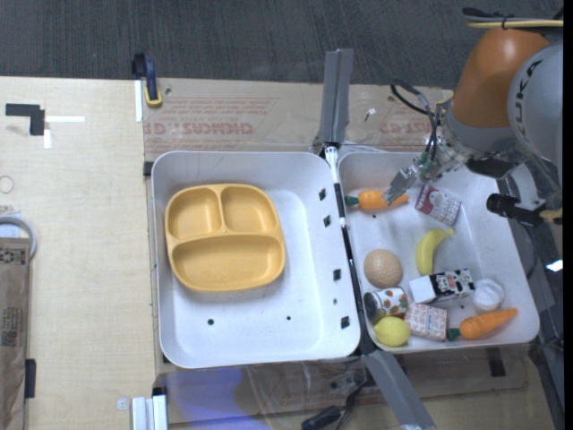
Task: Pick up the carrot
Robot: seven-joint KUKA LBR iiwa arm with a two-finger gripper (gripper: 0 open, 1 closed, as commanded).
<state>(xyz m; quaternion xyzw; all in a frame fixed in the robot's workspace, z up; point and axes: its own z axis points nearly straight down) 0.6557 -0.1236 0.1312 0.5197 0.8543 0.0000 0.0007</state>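
Gripper (400,186) down in the right bin (524,267), top-left area, fingers closed on a carrot (373,201) (green stub toward the divider). Second carrot (486,322) lies at the bin's front-right corner, untouched. Also in there: banana (430,249), egg (383,267), lemon (391,331), small cartons. Left bin (179,330) has the yellow divided plate (225,237).

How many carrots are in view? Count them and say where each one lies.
2. One carrot lies at the right bin's upper left, at the pincer. The other carrot lies in its lower right corner, beside a small carton. More could be hidden under the arm.
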